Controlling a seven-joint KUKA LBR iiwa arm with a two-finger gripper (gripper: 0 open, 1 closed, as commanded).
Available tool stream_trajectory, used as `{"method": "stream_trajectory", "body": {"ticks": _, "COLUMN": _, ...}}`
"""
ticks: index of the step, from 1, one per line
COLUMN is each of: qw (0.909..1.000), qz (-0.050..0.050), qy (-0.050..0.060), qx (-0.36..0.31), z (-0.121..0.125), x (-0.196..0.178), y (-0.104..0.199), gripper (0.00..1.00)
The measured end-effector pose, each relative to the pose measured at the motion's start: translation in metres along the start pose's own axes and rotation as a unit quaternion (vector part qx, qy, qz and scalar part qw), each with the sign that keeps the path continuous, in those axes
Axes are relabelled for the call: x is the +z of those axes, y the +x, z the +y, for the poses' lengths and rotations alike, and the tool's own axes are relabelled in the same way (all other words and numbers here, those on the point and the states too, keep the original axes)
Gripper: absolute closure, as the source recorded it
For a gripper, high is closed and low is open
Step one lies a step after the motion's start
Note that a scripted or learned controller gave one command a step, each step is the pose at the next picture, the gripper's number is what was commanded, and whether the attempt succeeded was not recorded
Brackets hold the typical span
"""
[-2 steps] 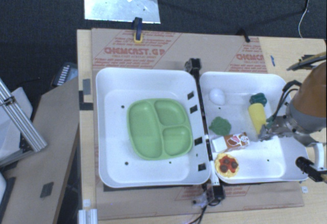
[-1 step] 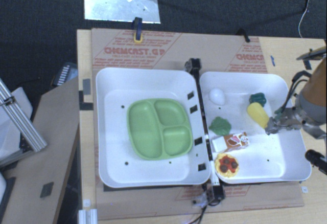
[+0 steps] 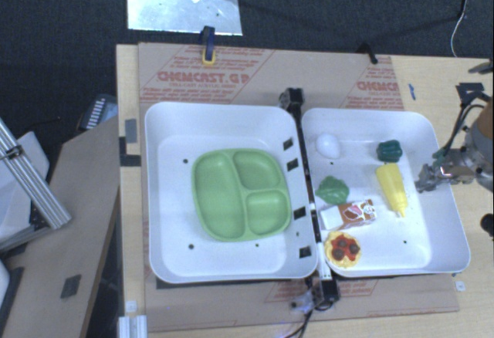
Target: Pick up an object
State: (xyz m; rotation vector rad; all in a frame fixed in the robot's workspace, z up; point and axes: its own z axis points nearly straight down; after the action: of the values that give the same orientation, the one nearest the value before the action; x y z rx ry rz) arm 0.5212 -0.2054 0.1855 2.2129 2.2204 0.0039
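Approach step: tool [image 3: 429,177] at right bin's [image 3: 446,251] right rim, nothing between its fingers; open or clenched, cannot tell.
Nearest target, yellow bottle [image 3: 392,188], lies just left in that bin; next move: shift left, descend, grasp.

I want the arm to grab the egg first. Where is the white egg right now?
The white egg lies in the right bin, near its upper-left corner, above the green leafy piece and left of the dark green pepper.

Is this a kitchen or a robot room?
Probably a robot test room, not a kitchen. Two white bins sit on a workbench, the food is toys, like a yellow corn cob and a little pizza, and a robot claw reaches in.
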Motion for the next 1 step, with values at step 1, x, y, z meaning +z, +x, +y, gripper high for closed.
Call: {"method": "stream_trajectory", "body": {"ticks": 1, "qw": 1.0000, "qz": 0.000, "qy": 0.000, "qx": -0.001, "z": 0.0035, "x": -0.0437, "y": 0.0016, "gripper": 1.00}}
